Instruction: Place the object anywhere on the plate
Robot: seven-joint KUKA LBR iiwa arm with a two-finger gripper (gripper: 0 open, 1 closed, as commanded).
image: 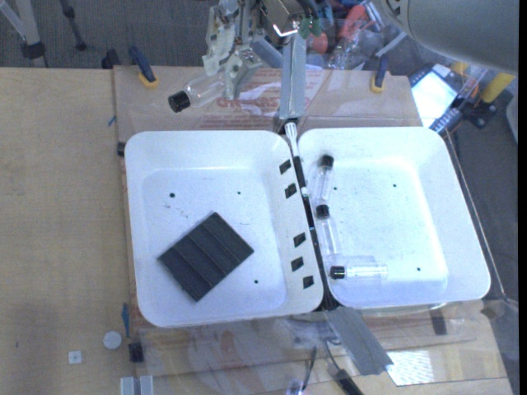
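Blurring end effector (233, 62) above bins (148, 303)

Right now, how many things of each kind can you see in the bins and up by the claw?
Clear tubes with black caps: 4 (upper tube, middle tube and bottom tube in the right bin, far tube by the claw)
Dark ribbed plate: 1, in the left bin
White bins: 2
Total: 7
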